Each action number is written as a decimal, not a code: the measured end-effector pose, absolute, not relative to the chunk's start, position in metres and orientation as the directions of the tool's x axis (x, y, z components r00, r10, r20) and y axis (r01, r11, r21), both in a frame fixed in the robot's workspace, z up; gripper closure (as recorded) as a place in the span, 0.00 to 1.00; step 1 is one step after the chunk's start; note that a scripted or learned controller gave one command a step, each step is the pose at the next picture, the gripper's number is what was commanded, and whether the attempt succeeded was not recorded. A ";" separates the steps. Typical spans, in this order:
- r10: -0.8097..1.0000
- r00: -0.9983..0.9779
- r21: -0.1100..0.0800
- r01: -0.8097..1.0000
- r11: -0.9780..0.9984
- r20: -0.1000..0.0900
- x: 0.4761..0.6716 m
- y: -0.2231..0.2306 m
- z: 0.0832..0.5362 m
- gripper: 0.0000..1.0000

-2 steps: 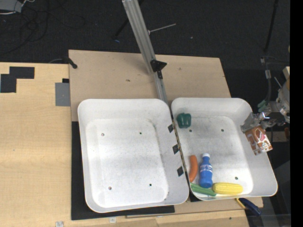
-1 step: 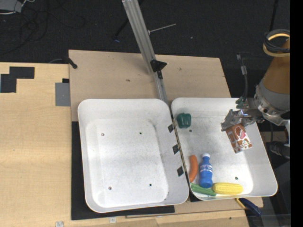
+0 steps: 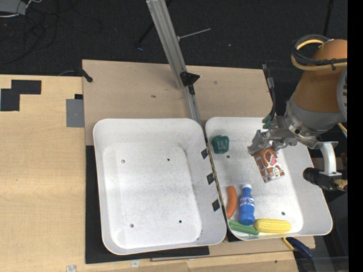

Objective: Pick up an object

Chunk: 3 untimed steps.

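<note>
While the gripper [image 3: 265, 147] hangs over the right bin [image 3: 309, 222] with its fingers closed on a red carton [image 3: 270, 165], the grasp looks made, and what is left is lifting it clear.

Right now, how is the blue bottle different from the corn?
The blue bottle is blue with a white cap and label; the corn is yellow. The bottle lies pointing up and down the bin, while the corn lies sideways along the near edge. The bottle looks smooth; the corn looks bumpy. Both lie flat in the right bin, close together.
</note>
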<state>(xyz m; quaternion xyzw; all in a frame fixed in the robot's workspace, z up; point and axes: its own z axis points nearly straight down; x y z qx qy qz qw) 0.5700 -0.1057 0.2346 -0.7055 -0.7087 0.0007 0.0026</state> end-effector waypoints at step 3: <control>1.000 -0.004 -0.004 1.000 0.004 0.002 0.582 0.056 0.220 1.00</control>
